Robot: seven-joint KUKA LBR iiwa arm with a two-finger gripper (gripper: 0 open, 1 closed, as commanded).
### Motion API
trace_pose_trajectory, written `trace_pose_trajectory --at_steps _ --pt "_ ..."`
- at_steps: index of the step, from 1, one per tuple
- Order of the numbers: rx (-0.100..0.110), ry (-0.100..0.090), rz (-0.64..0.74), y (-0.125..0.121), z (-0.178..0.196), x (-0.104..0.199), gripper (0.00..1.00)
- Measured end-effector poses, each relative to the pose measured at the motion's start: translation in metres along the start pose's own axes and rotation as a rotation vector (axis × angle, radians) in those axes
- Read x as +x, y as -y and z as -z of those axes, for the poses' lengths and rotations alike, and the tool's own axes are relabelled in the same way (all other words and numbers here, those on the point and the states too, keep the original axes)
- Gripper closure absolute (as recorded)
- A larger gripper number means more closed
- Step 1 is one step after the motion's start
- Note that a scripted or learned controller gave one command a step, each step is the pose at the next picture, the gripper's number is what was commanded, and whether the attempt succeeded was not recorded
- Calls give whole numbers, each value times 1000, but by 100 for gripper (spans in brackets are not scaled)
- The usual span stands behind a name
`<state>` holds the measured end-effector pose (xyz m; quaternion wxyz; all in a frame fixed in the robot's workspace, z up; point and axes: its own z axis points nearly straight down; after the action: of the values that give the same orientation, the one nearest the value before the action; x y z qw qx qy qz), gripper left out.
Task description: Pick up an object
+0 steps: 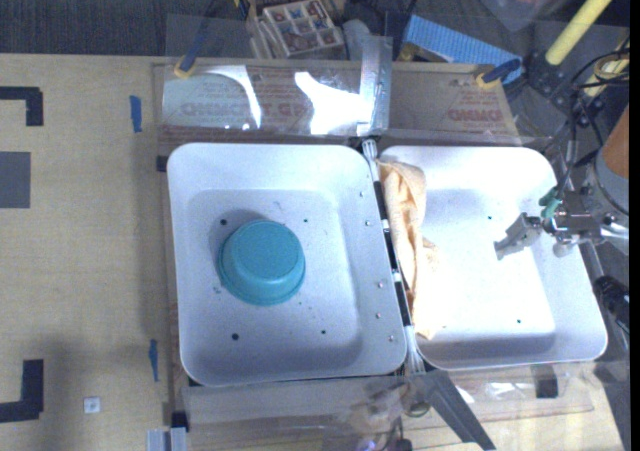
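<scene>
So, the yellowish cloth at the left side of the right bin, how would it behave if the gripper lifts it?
The cloth lies crumpled in folds against the wall of the right bin, so it is probably floppy and would hang and stretch when lifted. It looks thin, so likely light. The gripper may pinch just one fold, which might slip out.

Teal bowl (262, 260) upside down in left bin (200, 179); cloth (408, 239) in right bin (500, 179).

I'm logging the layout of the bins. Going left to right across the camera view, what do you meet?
Left white bin → teal bowl → crumpled beige cloth → right white bin → gripper.
</scene>
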<state>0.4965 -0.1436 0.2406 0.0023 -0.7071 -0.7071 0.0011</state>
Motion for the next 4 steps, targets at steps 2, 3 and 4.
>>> trace_pose_trajectory --at_steps 2,3,4 --pt "-5 3 138 -106 -127 52 0" --pt "-7 4 299 -136 -55 75 0" --pt "-8 4 299 -160 -56 103 0"
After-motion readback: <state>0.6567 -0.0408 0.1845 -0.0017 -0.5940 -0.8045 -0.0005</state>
